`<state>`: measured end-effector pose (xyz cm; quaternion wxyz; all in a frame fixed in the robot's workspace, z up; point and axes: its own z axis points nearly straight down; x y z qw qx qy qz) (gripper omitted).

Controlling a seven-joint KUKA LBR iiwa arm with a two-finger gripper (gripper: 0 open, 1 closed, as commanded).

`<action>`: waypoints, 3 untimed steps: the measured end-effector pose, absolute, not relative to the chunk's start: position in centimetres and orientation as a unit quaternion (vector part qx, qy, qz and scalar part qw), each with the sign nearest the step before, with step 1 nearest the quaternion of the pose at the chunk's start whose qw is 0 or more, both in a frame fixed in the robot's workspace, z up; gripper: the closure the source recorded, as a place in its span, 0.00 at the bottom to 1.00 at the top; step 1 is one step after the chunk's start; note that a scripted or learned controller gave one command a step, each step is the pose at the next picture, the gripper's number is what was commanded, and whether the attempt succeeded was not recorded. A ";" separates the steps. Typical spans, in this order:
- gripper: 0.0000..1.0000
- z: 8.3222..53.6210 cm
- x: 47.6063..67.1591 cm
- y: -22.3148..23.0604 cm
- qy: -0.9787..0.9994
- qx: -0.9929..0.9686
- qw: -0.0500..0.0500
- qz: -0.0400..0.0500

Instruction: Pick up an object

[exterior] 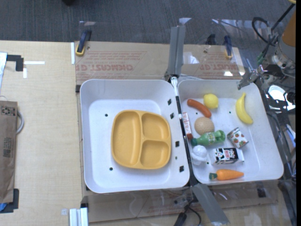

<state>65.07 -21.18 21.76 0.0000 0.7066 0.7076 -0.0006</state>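
- The task stands at its opening stage: nothing is lifted, and every object lies in the right bin [277, 168], judging by the scene.
- The gripper [248, 79] hangs at that bin's far right corner, above the rim, apart from all the objects; its fingers are too small and dark to read, so how far they are open cannot be told, and nothing shows between them.
- The banana [243, 109] lies nearest the gripper, by the right wall; its long axis runs from the far side toward the near side, the curve bowing toward the right wall.
- The lemon [211, 100] sits just beside a red chili pepper [199, 108], which slants from far left to near right.
- A tan, rounded item [204, 125] rests above a green bottle [209, 138], which lies on its side, long axis roughly left to right.
- A small milk carton [228, 155] lies toppled near the carrot [226, 175], whose long axis runs left to right along the near wall, green end to the left.
- The left bin [94, 98] holds a yellow divided plate [140, 139].
- Still to do: descend, close on an object and raise it.
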 end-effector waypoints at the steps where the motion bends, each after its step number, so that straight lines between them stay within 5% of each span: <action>1: 0.00 9.3 64.2 -21.4 0.737 0.675 -0.002 0.003; 2: 0.00 10.3 64.3 -18.4 0.700 0.714 0.000 0.000; 3: 1.00 11.2 64.4 -18.4 0.701 0.713 0.001 0.000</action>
